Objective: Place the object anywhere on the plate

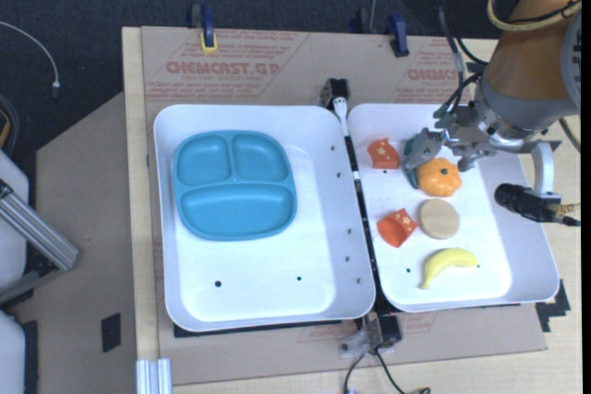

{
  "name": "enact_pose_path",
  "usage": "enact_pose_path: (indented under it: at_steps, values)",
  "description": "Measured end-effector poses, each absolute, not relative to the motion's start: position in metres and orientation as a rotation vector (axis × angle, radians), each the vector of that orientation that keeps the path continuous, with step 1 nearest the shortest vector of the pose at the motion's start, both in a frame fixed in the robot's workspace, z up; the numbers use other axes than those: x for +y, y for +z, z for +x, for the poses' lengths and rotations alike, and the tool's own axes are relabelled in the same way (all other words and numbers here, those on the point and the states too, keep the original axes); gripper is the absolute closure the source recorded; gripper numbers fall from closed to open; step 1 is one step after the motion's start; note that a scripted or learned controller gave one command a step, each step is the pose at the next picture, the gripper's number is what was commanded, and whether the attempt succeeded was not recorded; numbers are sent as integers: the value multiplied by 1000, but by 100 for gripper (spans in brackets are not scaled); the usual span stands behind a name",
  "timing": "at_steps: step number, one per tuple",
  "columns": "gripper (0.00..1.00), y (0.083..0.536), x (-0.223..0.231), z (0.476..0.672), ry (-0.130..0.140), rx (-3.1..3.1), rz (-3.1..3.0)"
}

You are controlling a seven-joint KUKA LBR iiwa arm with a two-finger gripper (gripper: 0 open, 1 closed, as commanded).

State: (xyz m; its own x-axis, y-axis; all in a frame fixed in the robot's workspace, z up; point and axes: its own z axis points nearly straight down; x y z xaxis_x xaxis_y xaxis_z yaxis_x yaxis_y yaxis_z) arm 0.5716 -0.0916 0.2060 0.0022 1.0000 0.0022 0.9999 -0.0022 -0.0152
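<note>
I am over the right bin [526,277], with my gripper [434,150] down among the toy food, right beside the orange fruit [440,178]. From this slant I cannot tell how my jaws stand, nor whether the fruit is between them or just next to them. I judge this to be the picking step: nothing lies on the blue plate [235,183] yet, which sits in the left bin [268,291], well apart from me across the seam between the two bins.

Near the fruit lie two red pieces, one [383,153] toward the far side and one [398,228] nearer, plus a tan disc [439,219] touching the fruit's near side and a banana [448,265] beyond that. The next move calls for a sure hold on one object, a lift clear of the bin wall, then a carry left to any of the plate's three compartments.

The board [240,60] under the bins bears red print: "CHEMCAST G.P" reads by the left bin, and a second, partly hidden print starts "CHEM"
</note>
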Motion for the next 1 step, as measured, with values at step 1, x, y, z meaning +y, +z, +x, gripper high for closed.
enact_pose_path:
  at_steps: [1]
  values:
    - [0, 213, -92, 575, 1, -2221, -2220]
